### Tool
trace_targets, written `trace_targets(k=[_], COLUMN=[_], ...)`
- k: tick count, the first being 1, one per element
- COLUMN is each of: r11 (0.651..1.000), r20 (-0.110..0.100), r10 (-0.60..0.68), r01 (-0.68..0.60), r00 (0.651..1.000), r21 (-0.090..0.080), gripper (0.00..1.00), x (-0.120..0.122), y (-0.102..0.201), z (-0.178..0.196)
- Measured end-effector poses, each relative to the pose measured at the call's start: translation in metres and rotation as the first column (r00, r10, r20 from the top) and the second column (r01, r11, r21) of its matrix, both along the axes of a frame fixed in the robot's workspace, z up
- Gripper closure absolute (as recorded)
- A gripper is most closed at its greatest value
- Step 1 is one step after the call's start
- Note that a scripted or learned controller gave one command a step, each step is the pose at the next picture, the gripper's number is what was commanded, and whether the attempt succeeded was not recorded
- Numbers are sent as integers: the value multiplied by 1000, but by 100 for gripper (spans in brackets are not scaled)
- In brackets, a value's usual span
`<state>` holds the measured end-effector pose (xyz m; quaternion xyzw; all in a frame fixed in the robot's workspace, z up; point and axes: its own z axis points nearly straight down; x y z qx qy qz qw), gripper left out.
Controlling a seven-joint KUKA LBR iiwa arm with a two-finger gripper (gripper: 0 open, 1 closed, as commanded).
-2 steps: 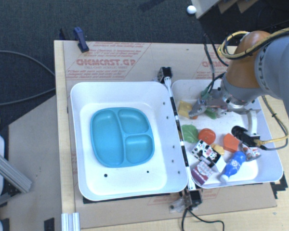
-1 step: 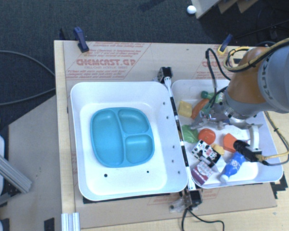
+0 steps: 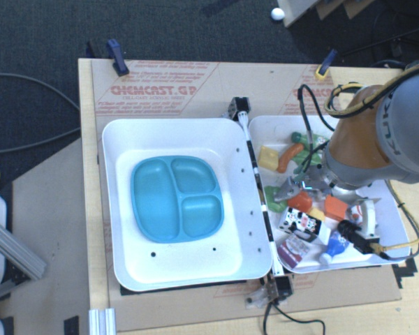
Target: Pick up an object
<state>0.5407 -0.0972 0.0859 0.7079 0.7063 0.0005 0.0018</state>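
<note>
- Camera view: arm (image 3: 377, 131) comes in from the right and sits low over the right bin (image 3: 398, 218); gripper (image 3: 309, 182) is down among the clutter near the bin's middle.
- Can't tell if it's open or closed, the wrist hides it. Nothing visibly held.
- Candidates are all in the right bin: yellow block (image 3: 269, 158) top left, orange carrot-shaped toy (image 3: 288, 157) touching it, green pieces (image 3: 304, 145) behind, orange blocks (image 3: 302, 202) just under the gripper, black-and-white patterned block (image 3: 298, 222) below those, blue-capped tube (image 3: 335, 245) near the front wall.
- Left bin (image 3: 119, 187) just has the blue divided plate (image 3: 177, 198).
- My guess: all small, light plastic or foam, stiff enough to pinch, nothing fragile.
- Blocks look easiest, flat opposing sides. Carrot and tube are rounded, likely to roll or squirt out; take across the narrow middle.
- Pile is tight, so neighbours may get nudged or caught alongside.
</note>
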Motion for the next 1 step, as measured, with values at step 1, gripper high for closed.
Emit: trace_targets(k=[1], r11=[1000], r20=[-2], r10=[2], r01=[-2], r00=[1000], r21=[1], gripper=[0], x=[53], y=[-36], z=[-1])
